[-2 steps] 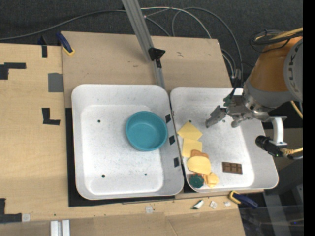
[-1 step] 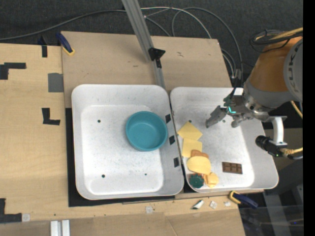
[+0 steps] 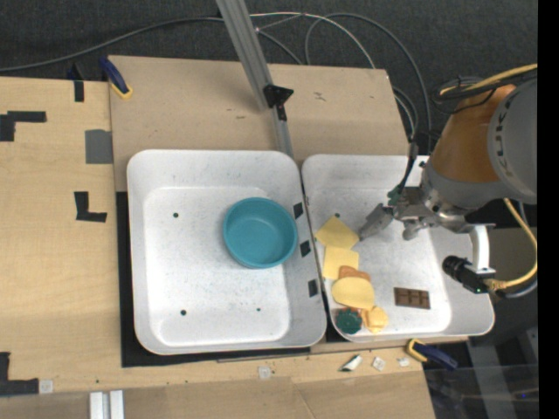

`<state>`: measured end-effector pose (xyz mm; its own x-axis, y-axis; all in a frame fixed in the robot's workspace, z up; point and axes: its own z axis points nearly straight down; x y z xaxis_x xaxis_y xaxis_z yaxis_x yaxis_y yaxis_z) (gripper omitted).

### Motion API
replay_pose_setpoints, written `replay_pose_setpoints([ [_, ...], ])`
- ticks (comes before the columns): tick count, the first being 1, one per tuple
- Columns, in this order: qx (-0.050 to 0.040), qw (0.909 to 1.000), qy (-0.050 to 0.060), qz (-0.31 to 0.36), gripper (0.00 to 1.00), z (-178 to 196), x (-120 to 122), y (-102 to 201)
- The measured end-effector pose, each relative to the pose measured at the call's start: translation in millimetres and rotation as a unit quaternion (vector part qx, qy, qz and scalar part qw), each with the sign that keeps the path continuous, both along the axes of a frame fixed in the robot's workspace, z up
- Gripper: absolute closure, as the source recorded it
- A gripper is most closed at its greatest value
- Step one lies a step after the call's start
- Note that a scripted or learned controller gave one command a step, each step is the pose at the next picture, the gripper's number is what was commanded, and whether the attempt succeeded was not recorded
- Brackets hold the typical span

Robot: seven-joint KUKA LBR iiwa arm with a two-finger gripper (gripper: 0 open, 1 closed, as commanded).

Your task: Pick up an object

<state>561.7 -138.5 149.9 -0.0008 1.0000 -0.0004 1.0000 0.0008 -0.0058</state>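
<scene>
My gripper (image 3: 385,224) hangs low over the middle of the right bin (image 3: 367,177), with the arm coming in from the right. Just left of it lies a yellow wedge (image 3: 336,232), a small gap away. Below that sit a second yellow piece (image 3: 341,258), a tan-orange piece (image 3: 354,276), a yellow lump (image 3: 354,294), a teal round thing (image 3: 348,322) and a small orange bit (image 3: 376,319). A brown chocolate bar (image 3: 411,298) lies below the gripper toward the bin's front. Nothing shows in the gripper.
The left bin (image 3: 166,234) holds a blue bowl (image 3: 258,232) near its right wall. A grey pole (image 3: 249,51) slants down toward the divide between the bins. Cables run along the back and right of the bench.
</scene>
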Motion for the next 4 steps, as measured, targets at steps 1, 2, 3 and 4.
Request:
replay_pose_setpoints([
  [1, 0.0001, 1.0000, -0.001, -0.001, 0.00, -60.0, -7.9, -1.2],
  [2, 0.0002, 1.0000, -0.004, 0.000, 0.00, -59.4, -6.9, -1.0],
  [3, 0.0007, 1.0000, -0.003, 0.000, 1.00, -49.7, -7.0, -0.5],
  [4, -0.0003, 1.0000, -0.005, 0.000, 1.00, 12.7, -9.2, -2.1],
])
